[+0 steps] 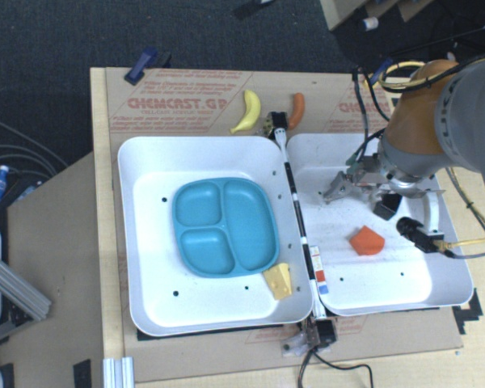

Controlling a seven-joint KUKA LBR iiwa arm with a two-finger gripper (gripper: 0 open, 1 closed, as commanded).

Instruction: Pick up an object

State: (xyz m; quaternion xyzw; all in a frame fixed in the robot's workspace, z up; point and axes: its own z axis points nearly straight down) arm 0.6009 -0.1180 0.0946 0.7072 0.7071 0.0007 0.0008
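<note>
An orange wedge-shaped block [367, 240] lies in the right bin [404, 293], near its middle. My gripper [342, 185] hangs low over the upper left part of that bin, up and to the left of the orange block and apart from it. Nothing shows in the gripper. In the left bin [145, 297] sits a blue divided plate [225, 225], with a yellow cheese-like wedge [279, 280] by its lower right corner.
A yellow banana [246, 111] and an orange carrot-like piece [296, 110] lie on the board behind the bins. A blue object [141, 65] rests at the board's far left corner. The arm's orange band [416, 115] and cables overhang the right bin's far side.
</note>
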